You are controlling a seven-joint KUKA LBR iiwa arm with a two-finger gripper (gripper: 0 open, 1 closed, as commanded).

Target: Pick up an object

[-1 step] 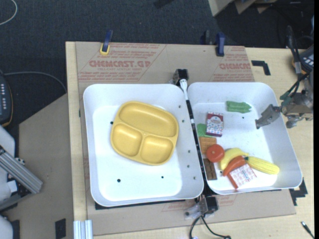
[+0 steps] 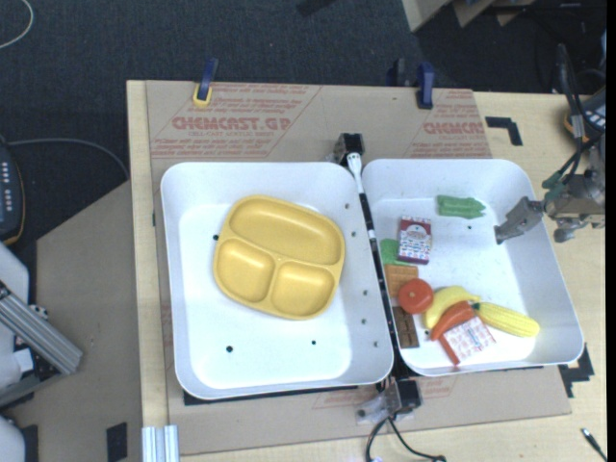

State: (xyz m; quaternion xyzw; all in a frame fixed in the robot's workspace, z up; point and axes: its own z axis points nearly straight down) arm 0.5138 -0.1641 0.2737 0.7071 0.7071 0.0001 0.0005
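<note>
The robot's grey metal gripper (image 2: 518, 221) comes in from the right side and sits over the right edge of the shallow white right bin (image 2: 500, 176). One grey finger (image 2: 520, 218) points down and to the left, toward the inside of the bin. It is not clear whether the gripper is spread or closed, and nothing can be seen between its tips. Just a small piece of the arm pokes in at the right edge. The closest thing to the gripper is a small flat green toy (image 2: 460, 205), a little to its left near the back of the bin. Further left lies a small red and white box (image 2: 415, 240), with a green block (image 2: 388, 251) touching it. Below them are a round red tomato toy (image 2: 416, 295), a yellow banana toy (image 2: 445, 305), a yellow corn cob toy (image 2: 506, 320) and a red and white packet (image 2: 467, 338), all bunched close together near the front. A brown bar (image 2: 402, 296) lies along the bin's left wall. The white left bin (image 2: 192, 287) holds a yellow plastic plate with three parts (image 2: 278, 255).
</note>
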